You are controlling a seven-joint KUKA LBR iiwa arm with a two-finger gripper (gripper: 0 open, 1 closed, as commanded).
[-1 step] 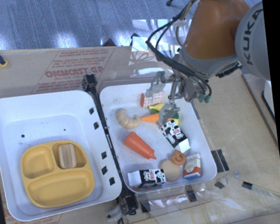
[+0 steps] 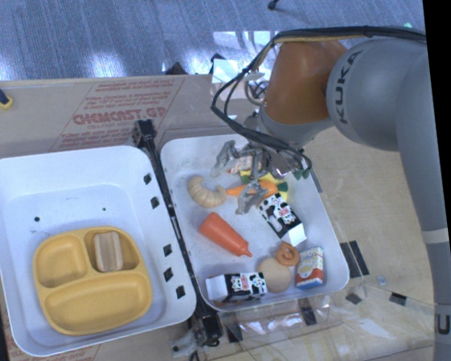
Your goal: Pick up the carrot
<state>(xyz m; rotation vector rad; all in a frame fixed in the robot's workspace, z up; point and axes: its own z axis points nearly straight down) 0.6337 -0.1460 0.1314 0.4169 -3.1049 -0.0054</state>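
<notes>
The carrot, a thin orange stick with a green end, lies in the upper middle of the right bin. My gripper hangs right over it, reaching in from the right. Its grey fingers are spread open, one above the carrot and one at its near side. Nothing is lifted between them. The gripper's body hides part of the carrot's green end.
In the right bin lie a croissant, a thick orange cone, cow-print cartons, a bun and a small can. The left bin holds a yellow divided tray.
</notes>
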